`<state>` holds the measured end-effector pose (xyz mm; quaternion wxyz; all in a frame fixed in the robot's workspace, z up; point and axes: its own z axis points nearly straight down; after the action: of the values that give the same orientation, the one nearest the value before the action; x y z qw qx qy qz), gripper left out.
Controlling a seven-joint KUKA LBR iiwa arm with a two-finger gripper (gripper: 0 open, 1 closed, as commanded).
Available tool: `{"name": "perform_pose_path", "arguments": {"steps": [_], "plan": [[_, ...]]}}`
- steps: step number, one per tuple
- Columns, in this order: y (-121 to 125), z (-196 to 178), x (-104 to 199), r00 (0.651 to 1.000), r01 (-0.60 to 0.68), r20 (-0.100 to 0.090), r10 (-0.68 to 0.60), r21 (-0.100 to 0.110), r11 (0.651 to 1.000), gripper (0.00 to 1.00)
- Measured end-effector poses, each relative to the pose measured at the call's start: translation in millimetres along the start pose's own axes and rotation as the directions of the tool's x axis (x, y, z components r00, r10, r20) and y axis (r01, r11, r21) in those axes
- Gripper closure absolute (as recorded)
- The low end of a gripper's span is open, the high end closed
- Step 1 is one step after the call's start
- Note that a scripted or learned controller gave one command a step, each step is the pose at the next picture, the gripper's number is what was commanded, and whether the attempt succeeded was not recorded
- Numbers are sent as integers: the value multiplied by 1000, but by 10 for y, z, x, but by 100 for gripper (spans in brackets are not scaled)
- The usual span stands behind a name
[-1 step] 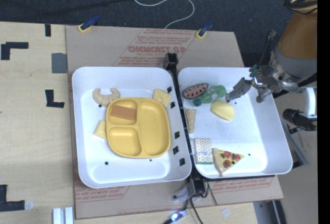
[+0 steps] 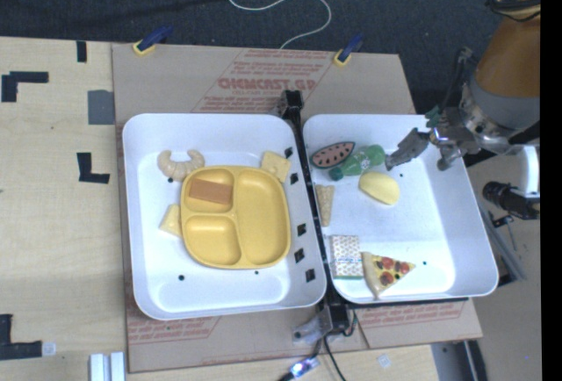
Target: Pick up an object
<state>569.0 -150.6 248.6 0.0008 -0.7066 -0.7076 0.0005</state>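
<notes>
Gripper: the gripper (image 2: pixel 420 148) hangs over the right bin (image 2: pixel 457 221) near its upper right, fingers spread apart, holding nothing.
Lemon: the lemon (image 2: pixel 379 188) lies on the bin floor just left of and below the gripper, not touching it.
Neighbours: a watermelon slice (image 2: pixel 333 153) and a green piece (image 2: pixel 360 161) lie left of the gripper.

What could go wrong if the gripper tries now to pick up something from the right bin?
The gripper hovers near the watermelon slice, green toy and yellow lemon-like piece, which lie close together, so it may push neighbours or grab two. The rounded yellow piece might slip away.
</notes>
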Motion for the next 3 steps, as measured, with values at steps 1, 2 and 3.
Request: {"name": "perform_pose_path", "arguments": {"steps": [1,2,3], "plan": [[67,468,18,1000,1,0,-1,4,1000,0],[61,907,19,1000,0,1,0,4,1000,0],[-16,1530,-4,1000,0,-1,0,6,1000,0]]}}
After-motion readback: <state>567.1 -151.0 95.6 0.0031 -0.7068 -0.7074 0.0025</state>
